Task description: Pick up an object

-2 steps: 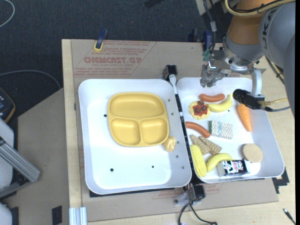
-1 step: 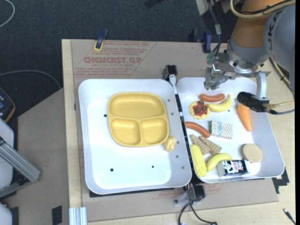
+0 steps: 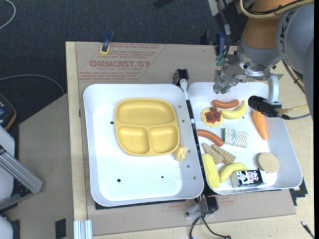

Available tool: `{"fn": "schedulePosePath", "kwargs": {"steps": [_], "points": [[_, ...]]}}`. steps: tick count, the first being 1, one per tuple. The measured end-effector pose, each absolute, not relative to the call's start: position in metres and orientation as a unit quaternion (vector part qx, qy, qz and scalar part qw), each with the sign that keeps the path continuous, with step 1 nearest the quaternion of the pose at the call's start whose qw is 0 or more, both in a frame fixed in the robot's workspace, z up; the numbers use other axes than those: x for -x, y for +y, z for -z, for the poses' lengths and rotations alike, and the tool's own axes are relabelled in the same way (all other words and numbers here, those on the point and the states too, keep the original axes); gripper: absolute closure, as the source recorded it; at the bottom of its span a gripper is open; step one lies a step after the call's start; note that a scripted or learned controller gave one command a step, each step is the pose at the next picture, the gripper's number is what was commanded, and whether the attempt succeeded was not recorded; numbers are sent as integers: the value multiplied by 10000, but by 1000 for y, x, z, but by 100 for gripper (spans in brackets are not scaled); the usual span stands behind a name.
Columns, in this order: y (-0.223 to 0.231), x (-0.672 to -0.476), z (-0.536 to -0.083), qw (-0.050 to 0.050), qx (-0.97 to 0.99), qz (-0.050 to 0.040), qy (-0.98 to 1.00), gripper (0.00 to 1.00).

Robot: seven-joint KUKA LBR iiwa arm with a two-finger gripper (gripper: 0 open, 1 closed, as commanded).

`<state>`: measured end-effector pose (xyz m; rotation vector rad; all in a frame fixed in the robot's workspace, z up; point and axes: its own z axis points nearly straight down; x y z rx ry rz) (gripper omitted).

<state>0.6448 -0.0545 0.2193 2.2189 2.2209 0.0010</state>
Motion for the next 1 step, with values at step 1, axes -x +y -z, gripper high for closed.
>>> {"fn": "schedulePosePath", "kwargs": {"steps": [1], "points": [[-68, -644, -233, 24, -7075, -11, 7067, 100]]}}
